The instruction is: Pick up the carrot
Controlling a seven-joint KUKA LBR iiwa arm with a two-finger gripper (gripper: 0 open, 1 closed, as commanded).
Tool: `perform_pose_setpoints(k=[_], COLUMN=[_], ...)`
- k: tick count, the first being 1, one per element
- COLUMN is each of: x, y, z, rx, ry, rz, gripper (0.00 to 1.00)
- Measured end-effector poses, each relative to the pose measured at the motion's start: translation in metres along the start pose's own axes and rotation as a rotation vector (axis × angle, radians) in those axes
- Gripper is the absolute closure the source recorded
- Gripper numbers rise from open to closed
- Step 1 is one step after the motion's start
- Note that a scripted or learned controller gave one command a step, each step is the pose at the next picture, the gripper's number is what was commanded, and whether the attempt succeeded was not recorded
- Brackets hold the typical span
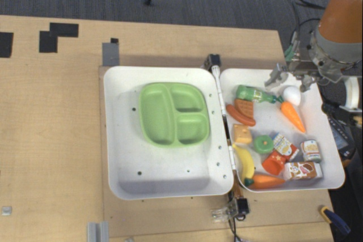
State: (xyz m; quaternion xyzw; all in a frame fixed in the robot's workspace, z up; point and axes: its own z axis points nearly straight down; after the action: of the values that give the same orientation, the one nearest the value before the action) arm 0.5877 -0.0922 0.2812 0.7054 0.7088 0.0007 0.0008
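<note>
The carrot, orange and tapering toward the lower right, lies in the right bin near its far right side. A white egg sits at the carrot's thick end. My gripper hangs over the bin's far right corner, just above the egg and behind the carrot. Its two grey fingers stand apart, open, with nothing between them. A second orange, carrot-like piece lies along the bin's near wall.
The right bin also holds a green bottle, a sausage, a banana, a green round piece, a red cup and small food boxes. A green divided plate rests in the left bin.
</note>
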Motion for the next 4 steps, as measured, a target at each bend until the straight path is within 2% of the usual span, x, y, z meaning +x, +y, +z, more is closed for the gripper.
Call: perform_pose_setpoints(k=[1,2,3,4], x=[-0.035,-0.084,-0.065,-0.097], y=[-0.002,0.009,-0.062,-0.037], z=[0.077,0.184,0.193,0.194], rx=[0.000,-0.002,-0.010,-0.005], ry=[0.000,-0.001,-0.007,-0.002], rz=[-0.399,-0.371,-0.734,-0.657], gripper=[0.00,0.00,0.00,0.00])
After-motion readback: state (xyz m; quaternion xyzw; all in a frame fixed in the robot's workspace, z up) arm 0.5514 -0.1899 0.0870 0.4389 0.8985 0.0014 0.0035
